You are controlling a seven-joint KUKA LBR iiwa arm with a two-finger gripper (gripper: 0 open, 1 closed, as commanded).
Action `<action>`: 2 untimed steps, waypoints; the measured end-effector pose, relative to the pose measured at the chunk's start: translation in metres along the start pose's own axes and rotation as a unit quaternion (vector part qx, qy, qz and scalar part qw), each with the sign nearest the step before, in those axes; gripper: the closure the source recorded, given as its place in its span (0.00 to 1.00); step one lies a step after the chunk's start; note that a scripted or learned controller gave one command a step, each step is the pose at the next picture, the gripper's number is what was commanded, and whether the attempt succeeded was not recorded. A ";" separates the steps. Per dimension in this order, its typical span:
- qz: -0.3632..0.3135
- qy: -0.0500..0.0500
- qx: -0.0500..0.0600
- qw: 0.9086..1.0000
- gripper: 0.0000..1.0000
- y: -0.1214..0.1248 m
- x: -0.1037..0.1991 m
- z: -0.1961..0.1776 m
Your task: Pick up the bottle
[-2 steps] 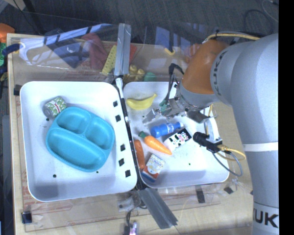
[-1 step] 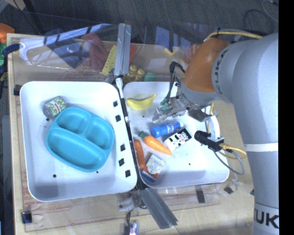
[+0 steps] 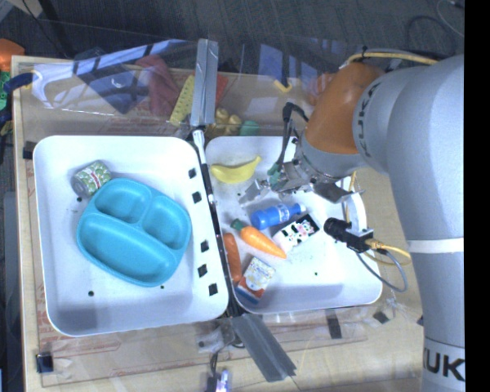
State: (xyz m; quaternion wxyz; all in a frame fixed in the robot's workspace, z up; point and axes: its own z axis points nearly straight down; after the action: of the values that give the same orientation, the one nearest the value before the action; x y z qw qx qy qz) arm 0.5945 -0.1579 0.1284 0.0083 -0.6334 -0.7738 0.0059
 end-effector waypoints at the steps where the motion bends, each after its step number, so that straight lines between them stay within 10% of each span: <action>1: -0.028 -0.002 -0.008 1.000 0.00 -0.011 -0.002 0.039; 2: 0.090 -0.001 -0.009 0.996 0.00 0.011 -0.018 0.037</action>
State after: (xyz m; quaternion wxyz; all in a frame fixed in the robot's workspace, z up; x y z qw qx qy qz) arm 0.6078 -0.1733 0.0906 0.0011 -0.7008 -0.7133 0.0007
